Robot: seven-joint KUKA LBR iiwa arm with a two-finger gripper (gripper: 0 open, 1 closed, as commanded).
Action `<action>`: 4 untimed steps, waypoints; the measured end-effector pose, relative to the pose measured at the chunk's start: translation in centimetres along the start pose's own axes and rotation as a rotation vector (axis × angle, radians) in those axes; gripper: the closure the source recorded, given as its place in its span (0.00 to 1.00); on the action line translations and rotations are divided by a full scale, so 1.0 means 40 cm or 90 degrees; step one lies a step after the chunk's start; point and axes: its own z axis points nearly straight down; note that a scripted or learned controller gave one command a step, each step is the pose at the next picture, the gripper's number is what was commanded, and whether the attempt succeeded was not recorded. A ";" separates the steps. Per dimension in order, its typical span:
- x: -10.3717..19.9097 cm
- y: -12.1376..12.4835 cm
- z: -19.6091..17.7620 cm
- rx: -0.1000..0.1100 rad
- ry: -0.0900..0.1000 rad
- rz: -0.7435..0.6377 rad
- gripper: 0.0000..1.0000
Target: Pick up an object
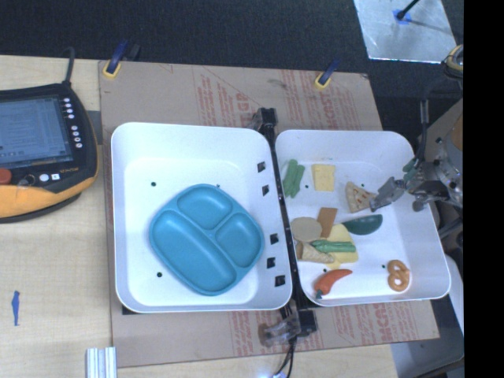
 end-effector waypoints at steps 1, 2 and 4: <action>0.110 0.137 0.315 -0.005 -0.005 -0.003 0.00; 0.187 0.078 0.294 -0.012 -0.006 -0.001 0.00; 0.180 0.079 0.266 -0.011 -0.007 0.000 0.00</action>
